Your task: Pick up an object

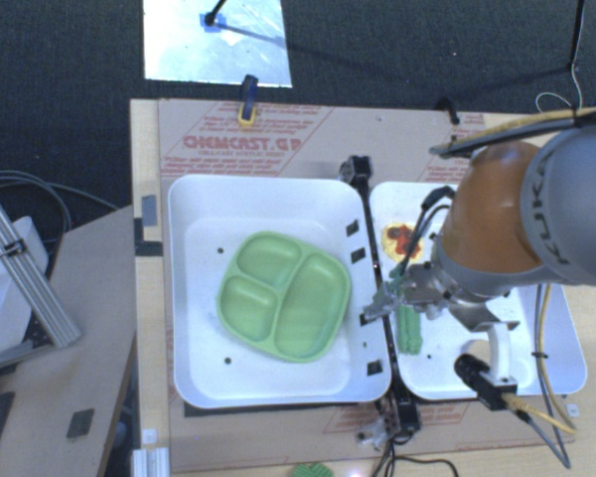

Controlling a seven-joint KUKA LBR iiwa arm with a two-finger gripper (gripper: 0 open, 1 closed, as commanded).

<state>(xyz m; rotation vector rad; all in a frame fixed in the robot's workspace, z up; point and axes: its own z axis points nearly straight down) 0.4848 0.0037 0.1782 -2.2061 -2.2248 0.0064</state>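
Two shallow white bins (194,266) share the bench, the left holding a green divided plastic plate (283,294), the tool (409,301) over the right bin's green object (410,331), grip unclear.

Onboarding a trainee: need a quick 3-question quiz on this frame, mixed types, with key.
1. True or false: the green divided plate lies in the right bin.
2. How many compartments does the plate have?
3. The green object near the gripper lies in: A) the left bin B) the right bin C) on the cardboard

Key: 1 false; 2 three; 3 B
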